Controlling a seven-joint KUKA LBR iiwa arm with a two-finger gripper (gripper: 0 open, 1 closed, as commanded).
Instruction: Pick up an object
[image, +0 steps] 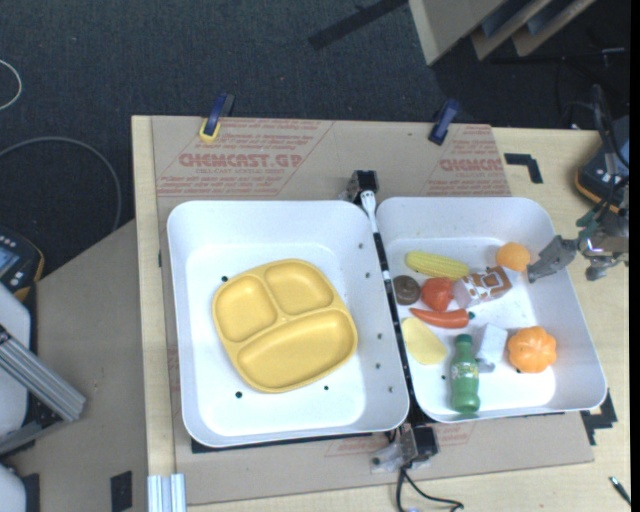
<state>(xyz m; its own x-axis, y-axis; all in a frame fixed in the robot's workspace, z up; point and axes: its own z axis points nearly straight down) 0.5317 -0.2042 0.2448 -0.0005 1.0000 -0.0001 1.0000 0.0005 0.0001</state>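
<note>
Orange fruit (531, 349) lies at the right bin's (580, 310) lower right, apart from clutter; the tool (556, 258), whose spread I cannot tell, should descend straight above it.

You can see little of your robot at the scene's right edge. The claw (556, 258) is a flat, dull grey metal piece with an angular, wedge-like outline that tapers toward its tip. Behind it the wrist hardware (603, 240) is a cluster of grey and silvery metal parts, with small rounded fittings and dark gaps between them. Farther back along the same edge sits a dark rounded housing (597, 180) with an orange-yellow rim. Finer details are too small to tell.
</note>
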